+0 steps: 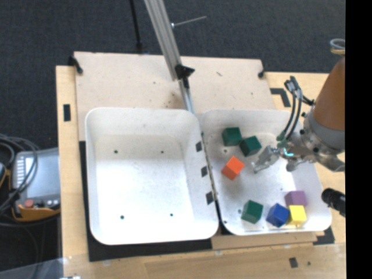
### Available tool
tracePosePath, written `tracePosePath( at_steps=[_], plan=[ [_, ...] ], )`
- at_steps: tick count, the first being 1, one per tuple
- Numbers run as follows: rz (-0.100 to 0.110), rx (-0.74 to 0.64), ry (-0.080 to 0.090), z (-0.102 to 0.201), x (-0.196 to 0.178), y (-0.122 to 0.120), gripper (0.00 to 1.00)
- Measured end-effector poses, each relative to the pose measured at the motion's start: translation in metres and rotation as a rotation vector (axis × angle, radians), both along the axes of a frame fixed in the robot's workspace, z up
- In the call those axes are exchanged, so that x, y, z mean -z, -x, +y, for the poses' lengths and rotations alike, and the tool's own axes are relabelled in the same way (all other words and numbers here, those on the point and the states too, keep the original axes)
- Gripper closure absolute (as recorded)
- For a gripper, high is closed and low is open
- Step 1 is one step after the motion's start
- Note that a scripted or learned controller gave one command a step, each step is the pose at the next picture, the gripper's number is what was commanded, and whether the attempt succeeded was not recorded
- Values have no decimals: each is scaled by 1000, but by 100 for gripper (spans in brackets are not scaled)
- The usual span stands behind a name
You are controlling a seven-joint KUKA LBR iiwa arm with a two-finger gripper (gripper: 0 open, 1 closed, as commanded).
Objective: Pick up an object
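Seven blocks are being held by the right bin (264,120): two dark green blocks (232,136) at the far side, an orange block (233,167) near the middle, and a green block (252,211), blue block (278,214), yellow block (297,214) and purple block (296,198) along the near edge. The left bin (145,173) is being left beside it on the desk (145,77). The tool (268,157) is being hovered just right of the orange block; whether it is apart or together cannot be told.

Both bins (145,173) are white with small dark specks. In the right one I see three green cubes (232,136), an orange cube (233,167), a blue cube (278,214), a yellow cube (298,215) and a purple cube (296,198). The counter (168,80) is pale beige.
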State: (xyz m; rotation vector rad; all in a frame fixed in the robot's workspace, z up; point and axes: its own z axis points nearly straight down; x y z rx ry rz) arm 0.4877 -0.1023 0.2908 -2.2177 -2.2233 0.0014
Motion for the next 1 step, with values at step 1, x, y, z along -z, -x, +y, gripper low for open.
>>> tracePosePath(
  at_steps=[1],
  plan=[
    [-5,3,1,0,-2,-1,0]
  ],
)
